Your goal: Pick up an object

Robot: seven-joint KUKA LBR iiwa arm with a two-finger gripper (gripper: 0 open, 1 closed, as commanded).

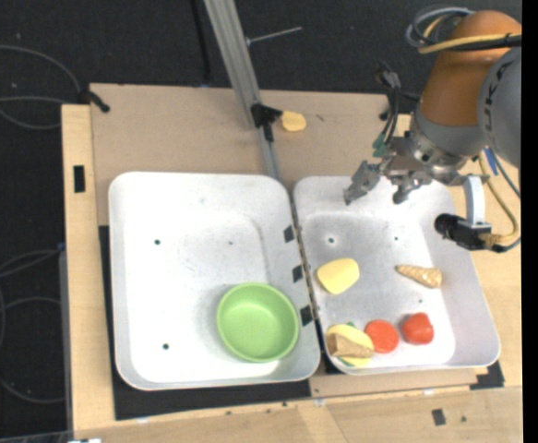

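Note:
My gripper [380, 188] hangs over the far edge of the right bin [453, 340], open, with nothing between its two fingers. Below it in that bin lie a pale yellow lump [337, 275], a tan cone-shaped piece [420, 274], a red tomato-like ball [381, 335], a red pepper-like piece [418, 329] and a yellow and tan piece [351, 344] at the near left corner. All of them lie well apart from the gripper.
A green bowl [257, 321] sits in the left bin [158, 247] near its front right. A small yellow object [292, 121] lies on the bench behind the bins, beside a slanted metal post [234, 53]. The arm's orange band [458, 72] is at the upper right.

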